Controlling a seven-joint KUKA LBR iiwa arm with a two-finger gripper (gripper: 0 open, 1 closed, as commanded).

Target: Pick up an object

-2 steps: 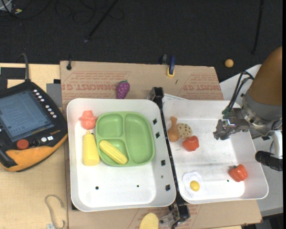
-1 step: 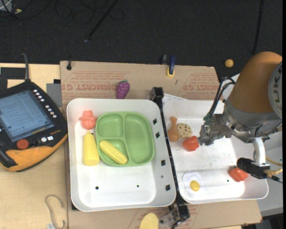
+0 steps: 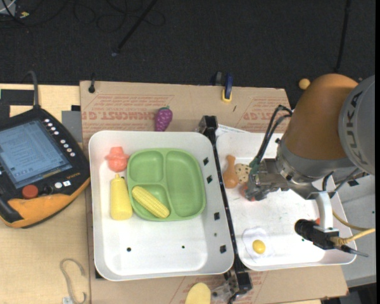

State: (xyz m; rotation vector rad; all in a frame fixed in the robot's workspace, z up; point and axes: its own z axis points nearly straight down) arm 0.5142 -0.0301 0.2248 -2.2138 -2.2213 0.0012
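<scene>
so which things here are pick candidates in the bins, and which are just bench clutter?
In the bins:
- green divided plate
- yellow toy corn cob
- yellow bottle
- pink toy
- orange-brown toy drumstick
- toy fried egg
- gripper low over the right bin

Lying about:
- purple toy grapes on cardboard
- orange-and-grey teach pendant
- yellow object at the front edge

The surface (image 3: 25, 258) carries cardboard (image 3: 177, 103) under two white bins (image 3: 152, 258). A control tablet (image 3: 31, 166) lies at the left; purple grapes (image 3: 163, 118) rest on the cardboard at upper centre.
</scene>
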